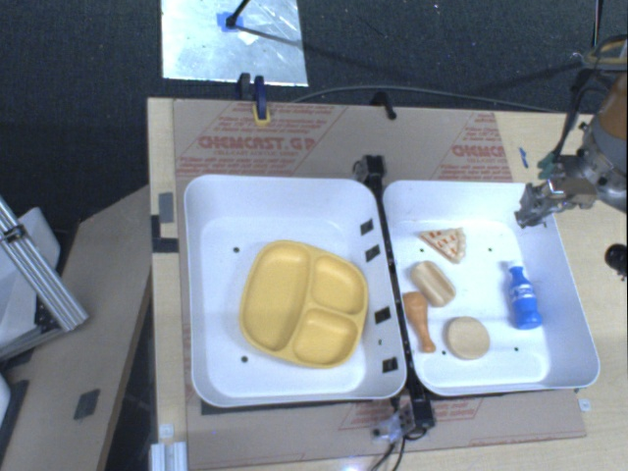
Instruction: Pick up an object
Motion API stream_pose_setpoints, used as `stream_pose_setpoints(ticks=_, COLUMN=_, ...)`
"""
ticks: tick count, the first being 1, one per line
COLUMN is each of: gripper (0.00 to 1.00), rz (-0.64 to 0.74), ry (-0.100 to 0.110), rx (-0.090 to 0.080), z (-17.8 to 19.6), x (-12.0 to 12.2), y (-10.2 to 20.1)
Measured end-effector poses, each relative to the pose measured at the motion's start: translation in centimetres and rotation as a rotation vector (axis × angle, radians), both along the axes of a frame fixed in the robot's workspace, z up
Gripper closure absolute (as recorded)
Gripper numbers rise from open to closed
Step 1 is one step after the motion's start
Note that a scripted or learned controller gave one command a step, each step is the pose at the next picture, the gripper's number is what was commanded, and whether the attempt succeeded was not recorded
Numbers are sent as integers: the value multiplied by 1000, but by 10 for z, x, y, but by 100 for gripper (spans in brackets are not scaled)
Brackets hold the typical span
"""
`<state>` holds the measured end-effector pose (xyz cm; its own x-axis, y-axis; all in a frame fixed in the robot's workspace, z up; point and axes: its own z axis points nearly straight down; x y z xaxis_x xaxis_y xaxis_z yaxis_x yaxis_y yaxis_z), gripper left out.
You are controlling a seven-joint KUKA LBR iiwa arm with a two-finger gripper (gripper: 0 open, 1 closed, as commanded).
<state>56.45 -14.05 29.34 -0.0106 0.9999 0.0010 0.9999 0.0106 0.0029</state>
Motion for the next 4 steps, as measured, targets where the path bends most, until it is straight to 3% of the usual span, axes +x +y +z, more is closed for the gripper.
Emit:
stream_pose_setpoints(ticks=2, gripper=100, rz=-2, ry=1, rx=0, z=-22, x=38, y=98)
stream_pose_setpoints(ticks=4, gripper=100, rz=-2, ry=0, rx=0, z=-33, x=59, y=204)
